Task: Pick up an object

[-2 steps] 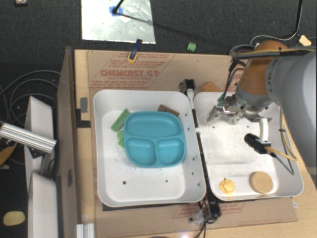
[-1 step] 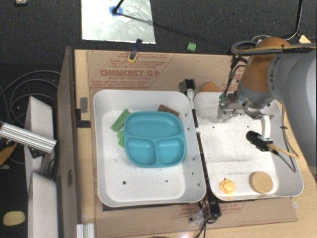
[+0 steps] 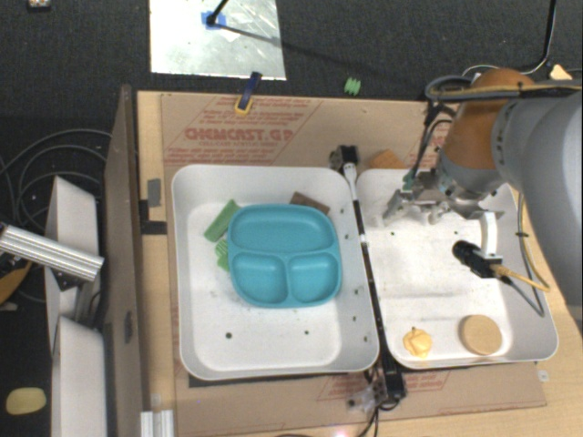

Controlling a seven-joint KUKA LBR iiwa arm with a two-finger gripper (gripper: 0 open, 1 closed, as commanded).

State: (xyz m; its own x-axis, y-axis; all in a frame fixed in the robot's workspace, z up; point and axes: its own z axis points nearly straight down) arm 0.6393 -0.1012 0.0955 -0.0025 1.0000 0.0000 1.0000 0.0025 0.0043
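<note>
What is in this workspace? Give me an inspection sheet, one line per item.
Surface: brown board bearing the left bin and right bin, side by side.
Job's things: blue divided tray in the left bin, with a green piece against its left side and a brown piece at its far edge; yellow piece and tan disc at the right bin's near end.
Clutter: blue-and-yellow clip at the board's far edge.
Grippers: gripper over the right bin's far end, apart from the yellow piece and tan disc.
Cables: black loops on the floor at left; black cable upper right.
Surroundings: dark floor, shiny sheet, metal bar.
</note>
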